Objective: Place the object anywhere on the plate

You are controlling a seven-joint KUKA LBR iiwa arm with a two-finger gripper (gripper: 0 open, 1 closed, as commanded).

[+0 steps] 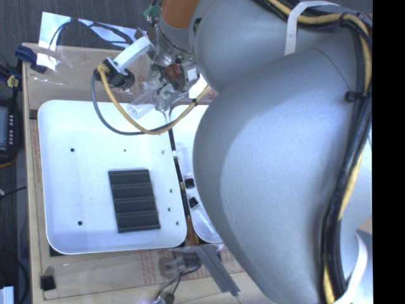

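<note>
Nearest the camera, along the bottom edge, the wooden table [126,268] shows pale grain, with a small metal bracket [209,268] lying on it just below the gap between the bins and a small dark block [47,282] near the lower left corner.

Above that sits the left bin [63,189], a shallow white tray with rounded corners and a few small dark holes in its floor. A dark ribbed rectangular object [133,200] lies flat in its lower middle, long side running away from the camera, apart from every wall.

Just right of it, a sliver of the right bin [202,223] can be seen; the bulky grey arm [285,157] covers most of it, so its contents cannot be made out. No plate can be made out in this view.

Farther back, the arm's orange band [183,2] leads down to the end effector [155,97], which hangs over the far edge of the left bin, wrapped by looping yellow and grey cables [120,122]. Whether it is open or closed, I cannot tell.

Beyond the table lies dark grey carpet [95,2], with a blue-and-white sheet [54,33] at the table's far left corner and dark equipment [7,128] along the left edge.
</note>
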